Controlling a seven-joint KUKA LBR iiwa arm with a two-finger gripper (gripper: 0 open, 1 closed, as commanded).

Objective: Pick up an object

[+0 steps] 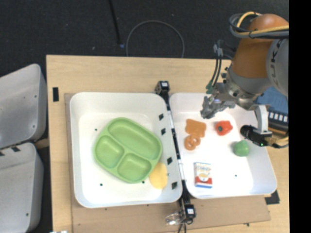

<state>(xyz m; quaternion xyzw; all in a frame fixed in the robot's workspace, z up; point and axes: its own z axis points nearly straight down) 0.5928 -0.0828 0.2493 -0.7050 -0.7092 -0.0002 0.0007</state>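
The claw [210, 109] hangs over the right bin [262, 178] near its back edge; I cannot tell its state. Just below lie an orange slab [195, 126], orange ring [191, 142], red pepper [223, 128], green ball [241, 148] and small carton [203, 174], loosely spaced. In the left bin [82, 188], a yellow lemon [158, 175] touches the green divided plate [127, 149] by the shared wall.

The right bin [262, 178] holds five small objects. An orange toast-shaped piece [196, 126] lies flat near the bin's left edge, and an orange ring-shaped piece [191, 142] touches its lower side. A small red object [223, 128] lies near the bin's centre. A green ball-shaped object [241, 148] sits toward the right edge. A small white and red carton [203, 174] lies flat near the bin's front edge.

The left bin [82, 178] holds a green three-compartment plate [127, 149] at its centre, with a yellow lemon-shaped object [158, 175] touching the plate's lower right rim.
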